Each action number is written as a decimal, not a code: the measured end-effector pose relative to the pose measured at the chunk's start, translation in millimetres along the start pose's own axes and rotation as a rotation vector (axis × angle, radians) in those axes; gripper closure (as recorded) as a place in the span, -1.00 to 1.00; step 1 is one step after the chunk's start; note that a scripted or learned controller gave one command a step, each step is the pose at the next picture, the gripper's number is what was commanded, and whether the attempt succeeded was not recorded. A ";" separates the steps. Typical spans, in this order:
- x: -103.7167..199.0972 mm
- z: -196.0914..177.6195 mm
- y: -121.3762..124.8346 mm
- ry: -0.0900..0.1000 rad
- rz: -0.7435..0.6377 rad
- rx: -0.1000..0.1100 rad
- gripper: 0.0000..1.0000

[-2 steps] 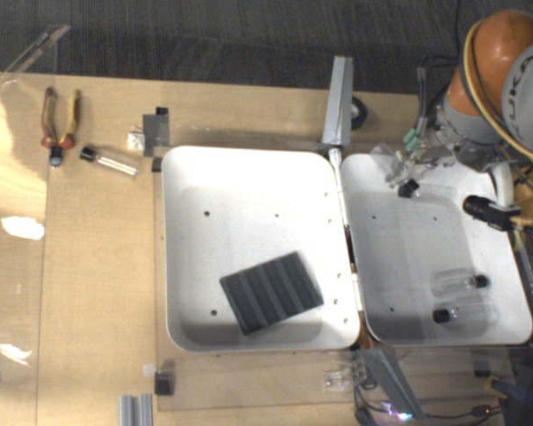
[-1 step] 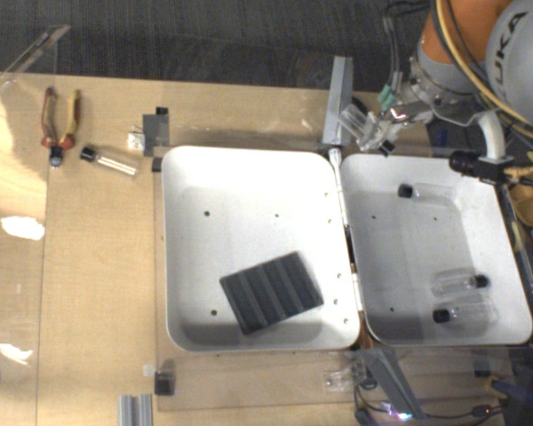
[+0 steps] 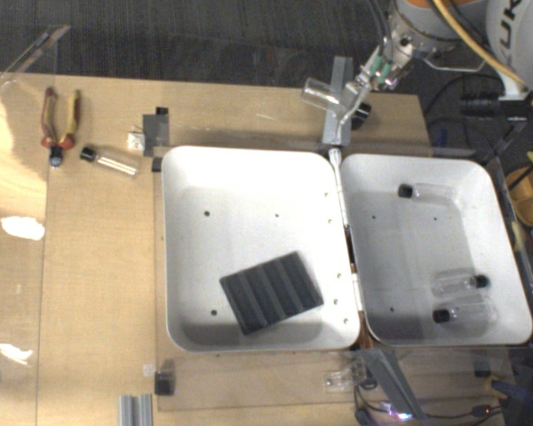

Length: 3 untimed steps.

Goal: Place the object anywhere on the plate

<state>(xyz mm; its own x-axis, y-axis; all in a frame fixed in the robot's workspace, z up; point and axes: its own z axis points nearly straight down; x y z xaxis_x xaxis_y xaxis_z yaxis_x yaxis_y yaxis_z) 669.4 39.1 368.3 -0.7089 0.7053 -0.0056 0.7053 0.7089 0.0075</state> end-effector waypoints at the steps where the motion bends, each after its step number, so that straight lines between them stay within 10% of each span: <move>1: 42.8 168.0 26.1 0.004 0.123 0.005 1.00; 2: 87.1 155.1 76.4 0.002 -0.238 -0.001 1.00; 3: 132.4 217.9 106.4 0.005 -0.439 0.002 1.00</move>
<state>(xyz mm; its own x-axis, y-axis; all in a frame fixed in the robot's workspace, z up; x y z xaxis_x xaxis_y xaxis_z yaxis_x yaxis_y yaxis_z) 652.6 208.2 150.4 -0.9416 0.3367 -0.0027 0.3367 0.9416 0.0039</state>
